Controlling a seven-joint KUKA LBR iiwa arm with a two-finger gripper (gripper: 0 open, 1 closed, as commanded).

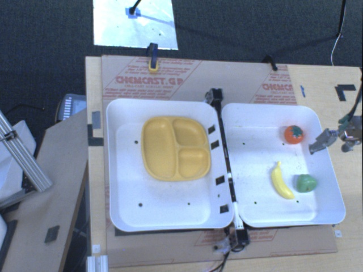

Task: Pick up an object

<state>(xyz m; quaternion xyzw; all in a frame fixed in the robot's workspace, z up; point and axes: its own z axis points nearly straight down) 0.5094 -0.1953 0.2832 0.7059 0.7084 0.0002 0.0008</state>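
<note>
The claw (pixel 332 139) hangs at the right bin's (pixel 255 211) far edge, nothing between its fingers, though how wide they stand I cannot tell, near the tomato (pixel 293 134), with the banana (pixel 281 181) and green fruit (pixel 306 183) just below, all easy pickings.

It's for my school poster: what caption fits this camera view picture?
A robot tool at the right bin's edge, near a tomato, banana and green toy; a yellow divided plate fills the left bin.

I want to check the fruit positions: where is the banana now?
In the camera view, the banana lies in the right bin, toward its near right part, just left of the green fruit and below the orange fruit.
</note>
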